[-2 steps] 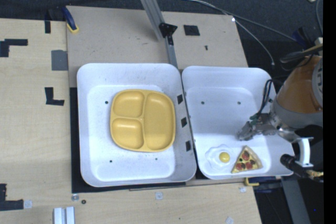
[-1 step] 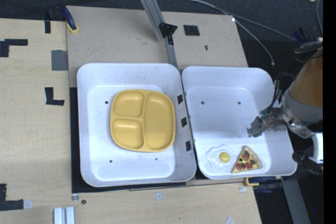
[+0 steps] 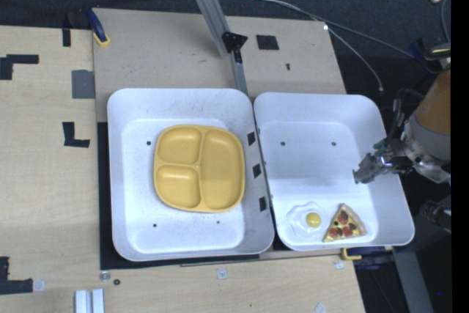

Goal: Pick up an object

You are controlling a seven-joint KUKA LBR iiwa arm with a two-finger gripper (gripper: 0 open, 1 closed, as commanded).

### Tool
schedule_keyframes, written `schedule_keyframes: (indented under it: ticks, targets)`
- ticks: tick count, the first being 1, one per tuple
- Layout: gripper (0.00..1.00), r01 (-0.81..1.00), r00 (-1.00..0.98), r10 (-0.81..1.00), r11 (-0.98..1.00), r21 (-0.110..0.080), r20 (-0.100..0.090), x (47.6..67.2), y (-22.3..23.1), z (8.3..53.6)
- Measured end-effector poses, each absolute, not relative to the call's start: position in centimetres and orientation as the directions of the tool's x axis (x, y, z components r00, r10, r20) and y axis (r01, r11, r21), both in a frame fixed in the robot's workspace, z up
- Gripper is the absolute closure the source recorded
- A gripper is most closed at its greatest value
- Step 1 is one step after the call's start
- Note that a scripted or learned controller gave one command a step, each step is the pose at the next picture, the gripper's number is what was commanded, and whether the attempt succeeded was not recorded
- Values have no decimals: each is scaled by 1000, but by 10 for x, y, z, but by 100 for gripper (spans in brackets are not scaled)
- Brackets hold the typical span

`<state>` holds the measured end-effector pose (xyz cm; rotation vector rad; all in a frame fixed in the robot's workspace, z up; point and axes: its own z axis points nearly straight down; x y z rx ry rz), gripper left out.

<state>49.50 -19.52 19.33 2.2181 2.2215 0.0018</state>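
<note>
- Two shallow white bins are seen side by side on the bench: the left bin (image 3: pixel 132 157) and the right bin (image 3: pixel 315 113), with their inner rims almost touching.
- A yellow divided plate (image 3: pixel 199 168) lies flat in the middle of the left bin. Free white floor is left all around it, most of all toward the left wall and the near wall.
- A toy fried egg (image 3: pixel 306 218) is placed on the floor of the right bin, close to the near rim.
- A toy pizza slice (image 3: pixel 345 223) lies just beside the egg, on its right, also close to the near rim and near the right corner. The two are apart by a narrow gap.
- The far and middle part of the right bin's floor is left bare, so much open room is found there.
- The gripper (image 3: pixel 368 170) is seen at the right wall of the right bin, above the rim area, well apart from the egg and the pizza slice.
- The fingers are dark and small in the view; whether they are open or closed cannot be told, and nothing can be made out between them.
- The arm (image 3: pixel 432 121), with its orange band, is seen at the right side, beyond the bin's right rim.
</note>
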Motion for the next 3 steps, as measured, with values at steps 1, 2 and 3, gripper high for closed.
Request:
schedule_keyframes:
  ticks: [1, 2, 3]
  targets:
    - [100, 1000, -2, 1000, 2, 2, -1, 496, -195, 225]
    - [100, 1000, -7, 1000, 7, 0, 2, 500, -142, 233]
    - [100, 1000, -8, 1000, 8, -2, 3, 493, -81, 238]
